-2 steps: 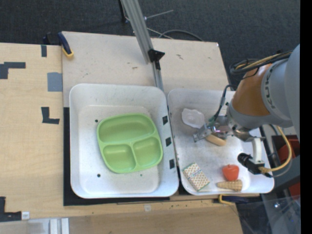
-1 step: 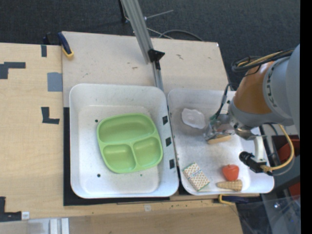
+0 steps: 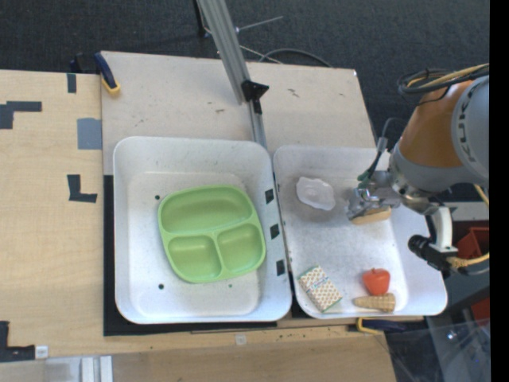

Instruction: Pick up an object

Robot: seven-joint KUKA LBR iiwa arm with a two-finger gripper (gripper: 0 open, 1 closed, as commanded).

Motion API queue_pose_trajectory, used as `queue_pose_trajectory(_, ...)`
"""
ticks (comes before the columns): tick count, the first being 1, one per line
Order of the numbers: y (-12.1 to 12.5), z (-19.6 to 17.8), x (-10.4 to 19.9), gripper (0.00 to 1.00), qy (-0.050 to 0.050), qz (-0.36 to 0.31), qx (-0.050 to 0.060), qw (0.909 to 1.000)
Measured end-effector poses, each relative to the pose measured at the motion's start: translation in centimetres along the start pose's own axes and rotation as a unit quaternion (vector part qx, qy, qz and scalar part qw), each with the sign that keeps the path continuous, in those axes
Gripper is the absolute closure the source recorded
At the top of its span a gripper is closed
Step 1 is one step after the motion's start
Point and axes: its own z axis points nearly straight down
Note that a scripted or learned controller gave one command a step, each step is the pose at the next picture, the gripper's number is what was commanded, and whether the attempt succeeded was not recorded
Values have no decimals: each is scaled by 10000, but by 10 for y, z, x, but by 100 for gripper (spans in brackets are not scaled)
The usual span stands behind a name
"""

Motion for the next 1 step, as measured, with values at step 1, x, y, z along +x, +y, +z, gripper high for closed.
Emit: queue_pose_trajectory(1, 1, -60, 8, 100, 1, -5, -5, 10000)
